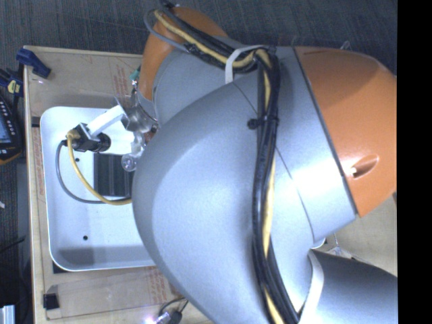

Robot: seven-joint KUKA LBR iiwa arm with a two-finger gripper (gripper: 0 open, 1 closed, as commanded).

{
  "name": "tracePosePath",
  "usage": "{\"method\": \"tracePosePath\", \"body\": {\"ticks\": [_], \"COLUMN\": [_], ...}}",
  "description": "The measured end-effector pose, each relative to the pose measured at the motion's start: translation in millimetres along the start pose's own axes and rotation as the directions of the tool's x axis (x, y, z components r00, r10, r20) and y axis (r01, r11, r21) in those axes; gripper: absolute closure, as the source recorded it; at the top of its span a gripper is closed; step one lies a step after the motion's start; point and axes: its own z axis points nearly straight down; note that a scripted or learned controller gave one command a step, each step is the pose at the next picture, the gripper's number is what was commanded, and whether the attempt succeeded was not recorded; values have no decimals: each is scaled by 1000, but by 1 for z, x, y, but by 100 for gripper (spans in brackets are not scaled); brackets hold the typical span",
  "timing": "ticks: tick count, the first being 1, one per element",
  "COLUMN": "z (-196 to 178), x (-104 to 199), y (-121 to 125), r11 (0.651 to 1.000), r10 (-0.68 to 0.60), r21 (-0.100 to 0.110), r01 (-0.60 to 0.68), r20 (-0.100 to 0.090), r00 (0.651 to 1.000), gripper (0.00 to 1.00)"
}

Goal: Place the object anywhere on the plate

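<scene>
In the white bin [52, 201] at the left end of the bench [88, 79], a dark rectangular block [111, 173] is lying flat on the bin floor. It's sitting roughly midway between the bin's top and bottom edges, closer to the side the arm is covering. It's looking faintly ribbed, but honestly it's too dim to name any better than that. I'm guessing that's the object for this task, and it's resting on bare bin floor.

The claw [137, 130] is hanging over the upper part of the bin, just above the block as the camera sees it, and I can't tell whether it's touching. Can't tell how far open the claw is or whether it's got hold of anything either, the angle is hiding all that.

The grey arm [223, 201] with its orange band [358, 127] is hogging the whole right side, with a black and yellow cable bundle [263, 154] running along it. A tiny black speck [86, 237] is sitting toward the bin's lower left corner, and a blue clamp [32, 61] is gripping the bench's top left corner.
</scene>
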Motion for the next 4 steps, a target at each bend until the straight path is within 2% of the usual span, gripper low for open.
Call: {"method": "tracePosePath", "body": {"ticks": [1, 2, 3, 4], "z": [-103, -151, 10, 9], "x": [3, 32, -22, -22], "y": [44, 80, 46, 46], "r11": [995, 989, 960, 960], "r10": [100, -150, -279, -279], "r21": [-1, 3, 5, 6], "r01": [-100, 150, 279, 279], "r20": [-1, 4, 8, 7], "r00": [995, 989, 960, 960], "gripper": [100, 100, 100, 0]}}
